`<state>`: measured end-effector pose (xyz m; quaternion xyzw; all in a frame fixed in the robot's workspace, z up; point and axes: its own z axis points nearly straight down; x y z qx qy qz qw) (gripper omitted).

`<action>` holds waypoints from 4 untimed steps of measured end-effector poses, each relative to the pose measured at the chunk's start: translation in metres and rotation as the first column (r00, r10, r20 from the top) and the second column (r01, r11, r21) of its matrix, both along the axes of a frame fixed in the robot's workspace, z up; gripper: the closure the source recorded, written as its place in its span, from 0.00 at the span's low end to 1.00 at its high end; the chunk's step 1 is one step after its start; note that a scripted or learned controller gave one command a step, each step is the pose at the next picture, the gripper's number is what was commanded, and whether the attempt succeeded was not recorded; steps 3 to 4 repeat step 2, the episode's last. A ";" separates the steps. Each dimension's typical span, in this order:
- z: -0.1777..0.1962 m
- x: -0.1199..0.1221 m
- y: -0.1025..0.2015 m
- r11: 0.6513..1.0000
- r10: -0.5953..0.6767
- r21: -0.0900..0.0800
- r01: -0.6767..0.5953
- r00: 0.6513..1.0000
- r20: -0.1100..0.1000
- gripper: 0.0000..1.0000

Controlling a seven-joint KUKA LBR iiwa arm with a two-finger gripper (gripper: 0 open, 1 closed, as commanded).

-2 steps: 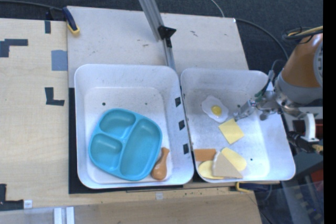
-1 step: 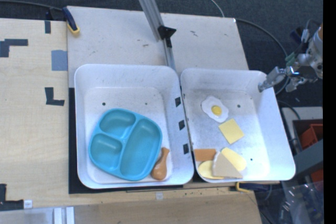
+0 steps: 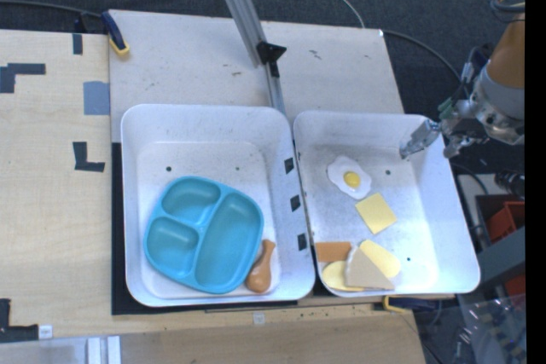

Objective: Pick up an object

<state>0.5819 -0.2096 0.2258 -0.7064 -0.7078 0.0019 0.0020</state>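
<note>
1. Right bin (image 3: 444, 209) holds five toy food pieces: one fried egg (image 3: 350, 179) near the middle, one flat yellow cheese square (image 3: 375, 212) just below-right of it, one orange-brown block (image 3: 333, 251) at the near-left wall, one pale yellow wedge (image 3: 373, 264) near the front wall, one yellow round piece (image 3: 334, 275) under the wedge.
2. Left bin (image 3: 136, 183) holds two things: one blue divided plate (image 3: 205, 233) with three compartments, one brown drumstick (image 3: 263, 267) touching the plate's near-right rim.
3. Hard to read: the round piece is mostly covered by the wedge. Wedge, block and round piece are bunched together and touching; exact overlaps unclear.
4. Gripper (image 3: 420, 141) sits at the right bin's far-right corner, above the rim area, well apart from all food. Nothing between the fingers. Whether they are apart or together: cannot tell, they look like one grey blur.
5. Arm (image 3: 503, 85) comes in from the right, wrist tilted down-left toward the bin; upper part cut off at the frame edge.
</note>
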 end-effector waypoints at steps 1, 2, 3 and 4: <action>-0.045 0.022 0.000 1.000 0.001 -0.001 -0.001 1.000 0.002 0.00; -0.120 -0.003 0.028 1.000 -0.001 0.003 0.001 1.000 -0.005 0.00; -0.120 -0.003 0.028 1.000 -0.001 0.003 0.001 1.000 -0.005 0.00; -0.120 -0.003 0.028 1.000 -0.001 0.003 0.001 1.000 -0.005 0.00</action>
